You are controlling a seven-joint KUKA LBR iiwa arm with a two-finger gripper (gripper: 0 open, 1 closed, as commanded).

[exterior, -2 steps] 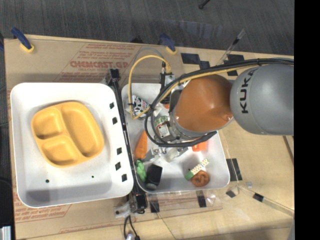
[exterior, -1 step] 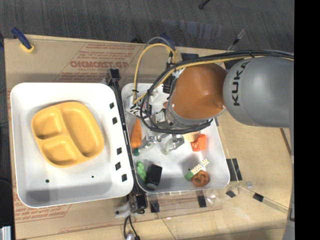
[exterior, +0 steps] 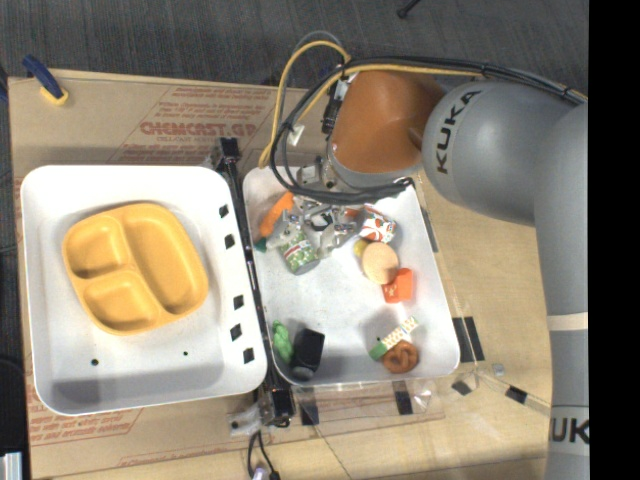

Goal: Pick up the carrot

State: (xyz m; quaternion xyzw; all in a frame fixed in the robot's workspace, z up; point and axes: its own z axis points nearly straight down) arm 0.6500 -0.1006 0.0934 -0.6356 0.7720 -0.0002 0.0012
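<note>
The carrot (exterior: pixel 275 214) is a small orange piece with a green end. It lies tilted in the far left corner of the right bin (exterior: pixel 340 308), close to the bin's left wall. My gripper (exterior: pixel 318 222) hangs low over the far part of that bin, just to the right of the carrot and beside it. Its metal parts sit among clutter under the orange wrist band (exterior: pixel 375 118). Nothing shows the carrot lifted off the bin floor.
A green-and-white packet (exterior: pixel 300 256) lies just below the gripper. Near it are a red-and-white item (exterior: pixel 378 230), a beige round piece (exterior: pixel 379 260) and an orange-red block (exterior: pixel 400 286). A black object (exterior: pixel 307 353) and a brown pretzel-like item (exterior: pixel 400 357) lie at the front. The left bin (exterior: pixel 60 368) holds a yellow divided plate (exterior: pixel 135 266).
</note>
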